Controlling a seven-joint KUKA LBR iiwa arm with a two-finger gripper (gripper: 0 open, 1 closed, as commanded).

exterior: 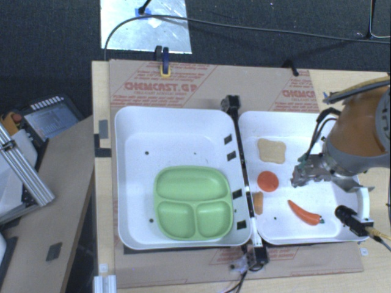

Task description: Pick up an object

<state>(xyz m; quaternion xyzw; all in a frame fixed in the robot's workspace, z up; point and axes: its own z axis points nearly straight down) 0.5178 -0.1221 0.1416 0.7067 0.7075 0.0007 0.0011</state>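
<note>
This is a robotics lab: a grey and orange robot arm [360, 133] reaches over two white bins [140, 133] on a cardboard-covered bench [201, 84], with loose cables [244, 29] and aluminium framing [24, 170].

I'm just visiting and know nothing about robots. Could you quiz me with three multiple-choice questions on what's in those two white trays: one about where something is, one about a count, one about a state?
1. Where does the green divided plate lie?
A. left bin
B. right bin
C. on the cardboard

2. How many small items lie in the right bin?
A. two
B. four
C. six

3. The end effector is
A. over the left bin
B. over the right bin, nothing visibly held
C. lifting the plate

Answers:
1 A: it sits in the left bin.
2 B: tan slice, red round piece, brown piece, orange-red pepper.
3 B: it hovers beside the red round piece.
</note>
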